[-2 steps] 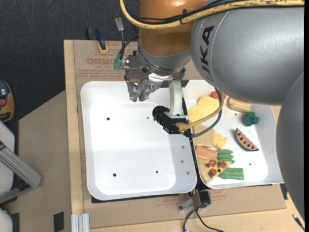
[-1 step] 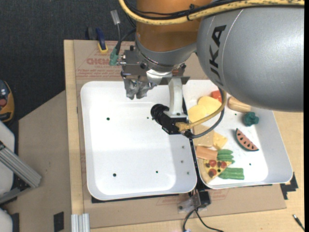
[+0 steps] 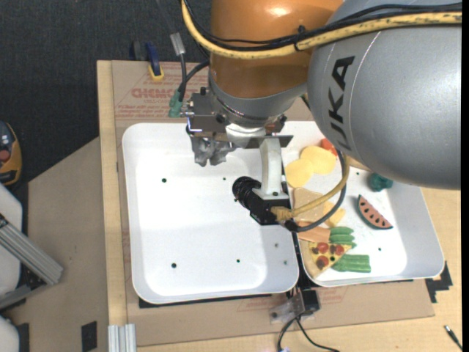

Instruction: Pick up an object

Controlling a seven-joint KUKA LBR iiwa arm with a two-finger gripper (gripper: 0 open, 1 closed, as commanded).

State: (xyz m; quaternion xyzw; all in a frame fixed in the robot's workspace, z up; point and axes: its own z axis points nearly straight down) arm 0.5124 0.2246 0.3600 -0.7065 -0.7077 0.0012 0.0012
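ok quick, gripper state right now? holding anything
Gripper: hangs over the back of the left bin; whether it is open or closed cannot be told, and nothing shows in its grasp.

Two bins side by side on the bench [image 3: 110, 196] — left bin [image 3: 190, 270], right bin [image 3: 418, 259]. Arm [image 3: 352, 57] comes in from the right, wrist over the back of the left bin; gripper [image 3: 211, 155] hangs over that bin's back edge area. Toy food all in the right bin: round slices [image 3: 311, 166] at back left, watermelon slice [image 3: 374, 213] right of centre, pizza slice [image 3: 326, 249] and bean pod [image 3: 350, 264] near the front — pod in front of the pizza. Clamp [image 3: 154, 61] on the bench behind the left bin.
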